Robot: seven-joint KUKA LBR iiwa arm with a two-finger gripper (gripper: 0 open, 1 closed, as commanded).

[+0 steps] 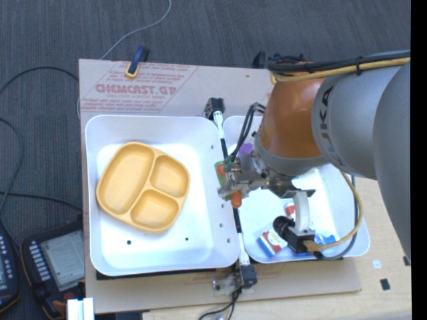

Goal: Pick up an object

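- The arm (347, 119) reaches over the right bin (355, 244), and its big grey and orange body covers much of that bin.
- The gripper (239, 184) sits low at the left side of the right bin, close to the wall between the two bins.
- The arm hides the gripper from above, so nobody can tell if it is open or closed, or if it has anything in it.
- A small green and orange thing (221, 171) lies just beside the gripper, right at the bin's edge. It looks like the thing the robot is going for.
- A purple thing (246, 149) peeks out a bit further back, and a red, white and blue thing (269, 243) lies near the front of the same bin.
- A yellow plate (143, 185) with three parts rests alone in the left bin (107, 259), well away from the gripper.
- The step looks like the grab itself: the gripper is down by the thing, but nothing is lifted yet.
- Next, the robot needs to close firmly on the thing and go straight up. The wall is very close, so the thing could slip or get pushed against it.
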